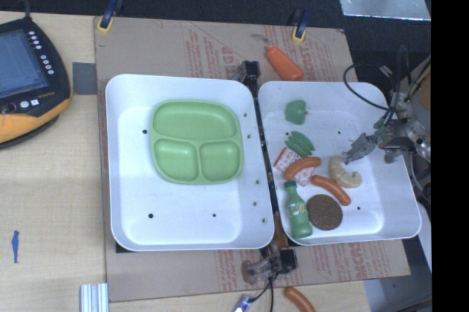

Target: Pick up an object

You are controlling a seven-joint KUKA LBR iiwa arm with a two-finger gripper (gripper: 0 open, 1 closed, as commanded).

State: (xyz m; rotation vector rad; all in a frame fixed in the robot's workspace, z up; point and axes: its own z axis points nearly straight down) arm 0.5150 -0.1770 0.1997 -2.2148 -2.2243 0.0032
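Cardboard sheet point(220, 47) under both bins carries faint red printed lettering, too washed out to read. Teach pendant point(26, 80) at left edge, orange and black with a grey screen, cut off by the frame; nothing legible on it. Green bottle point(296, 211) has a pale label, text too small to make out.

Two white bins: left bin point(132, 215) holds one green three-compartment plate point(196, 140). Right bin point(396, 219) holds the toy food: one green pepper point(295, 111), one green pod-like piece point(300, 141), one small red-and-white packet point(283, 157) partly under a sausage, two sausages point(302, 167) point(330, 190), one pale curled piece point(343, 173) of unclear type, one brown round patty point(324, 212), and the bottle lying along the bin's left wall near the front corner. Patty touches the bottle's side.

Outside the bins: one orange carrot point(284, 64) on the cardboard behind the right bin, one more sausage point(300, 298) at the bottom edge, partly cut off. Two blue-and-yellow clamps point(110, 13) point(299, 24) on the cardboard's far edge. Black clips at the bins' junction, front and back.

Gripper point(359, 149) sits low over the right side of the right bin, just beside the pale curled piece, not touching it as far as visible. Fingers are dark and blurred against cables; cannot tell whether they are apart or together, nothing visibly between them. Arm mostly cut off at right.
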